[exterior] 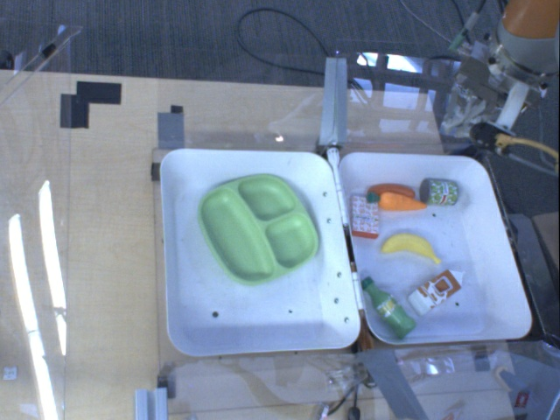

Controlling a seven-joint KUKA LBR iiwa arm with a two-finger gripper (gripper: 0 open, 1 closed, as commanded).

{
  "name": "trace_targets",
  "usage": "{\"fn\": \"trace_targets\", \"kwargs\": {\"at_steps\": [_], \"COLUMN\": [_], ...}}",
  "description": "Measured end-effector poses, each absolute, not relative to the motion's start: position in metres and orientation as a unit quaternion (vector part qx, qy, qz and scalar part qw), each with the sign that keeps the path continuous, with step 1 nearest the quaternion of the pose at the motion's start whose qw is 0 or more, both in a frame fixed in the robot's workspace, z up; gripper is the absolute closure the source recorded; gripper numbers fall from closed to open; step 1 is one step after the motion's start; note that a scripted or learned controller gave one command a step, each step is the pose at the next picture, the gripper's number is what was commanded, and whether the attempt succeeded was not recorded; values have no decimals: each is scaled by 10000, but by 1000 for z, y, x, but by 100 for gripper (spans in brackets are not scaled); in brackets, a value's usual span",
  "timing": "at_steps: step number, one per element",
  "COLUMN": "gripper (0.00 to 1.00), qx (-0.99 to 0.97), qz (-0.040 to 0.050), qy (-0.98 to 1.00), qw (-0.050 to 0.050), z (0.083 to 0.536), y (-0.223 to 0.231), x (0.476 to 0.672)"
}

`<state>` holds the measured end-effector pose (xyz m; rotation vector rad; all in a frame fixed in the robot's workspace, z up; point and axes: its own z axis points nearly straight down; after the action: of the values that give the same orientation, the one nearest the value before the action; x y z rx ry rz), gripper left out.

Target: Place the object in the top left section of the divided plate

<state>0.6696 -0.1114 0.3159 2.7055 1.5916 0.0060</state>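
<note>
The arm sat at the far right of the camera view, beyond the bins, with its claw (507,103) hanging over the clutter behind the right bin (499,234). Whether the claw was open or closed could not be told from this angle, and nothing could be seen in its hold.

The green divided plate (259,227) lay in the left bin (184,304), its three sections bare. The candidate objects all lay in the right bin: a carrot (401,202) touching a dark red item (391,190) on its far side, a small can (440,192) just right of them, a red and white packet (365,216) against the left wall, a banana (410,247) near the middle, a green bottle (388,307) at the near left corner and a small carton (436,292) beside it. The task does not name which one was meant.

By the look of it the task stood at its very start: no pick had been made and the plate held nothing. The next move would call for bringing the arm left and nearer, over the right bin, and lowering onto one object. The banana, lying apart from the rest, seemed the easiest to take cleanly; the carrot and its neighbour risked being caught together.
</note>
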Motion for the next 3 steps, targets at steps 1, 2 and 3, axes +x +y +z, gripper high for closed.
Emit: {"fn": "trace_targets", "kwargs": {"at_steps": [1, 2, 3], "gripper": [100, 100, 100], "qx": [8625, 6319, 7198], "qz": [24, 20, 14], "qy": [5061, 7750, 6942], "qw": [16, 31, 20], "z": [345, 356, 313], "y": [-68, -92, -135], "x": [669, 670, 670]}}
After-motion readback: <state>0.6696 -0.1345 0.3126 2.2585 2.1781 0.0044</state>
